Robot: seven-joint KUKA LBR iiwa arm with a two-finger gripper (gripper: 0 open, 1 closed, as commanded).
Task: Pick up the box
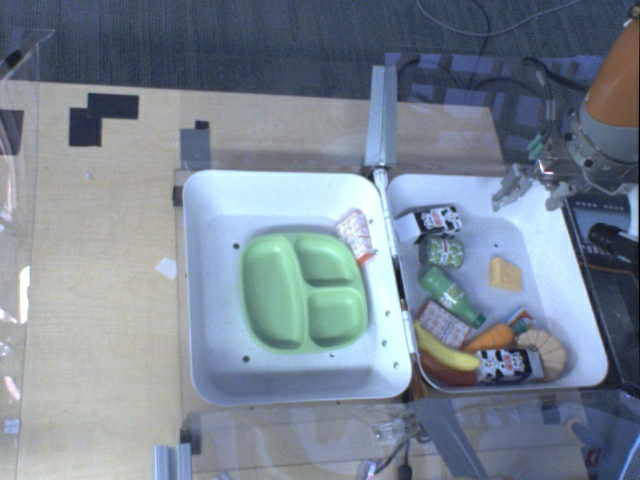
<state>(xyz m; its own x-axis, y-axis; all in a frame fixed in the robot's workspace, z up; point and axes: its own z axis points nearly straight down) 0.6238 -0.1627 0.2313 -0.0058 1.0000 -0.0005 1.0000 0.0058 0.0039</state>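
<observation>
Arm (612, 118) above right bin (560, 230) (far corner)

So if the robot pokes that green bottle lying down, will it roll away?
Probably a little. The green bottle looks round and lies on its side, so a sideways push could roll it. It likely won't go far: the small box and the can sit close beside it in the right bin. It looks like a light plastic toy, so it may skid too.

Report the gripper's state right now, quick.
Gripper: open, fingers spread, holding nothing, above the right bin's far edge.
</observation>
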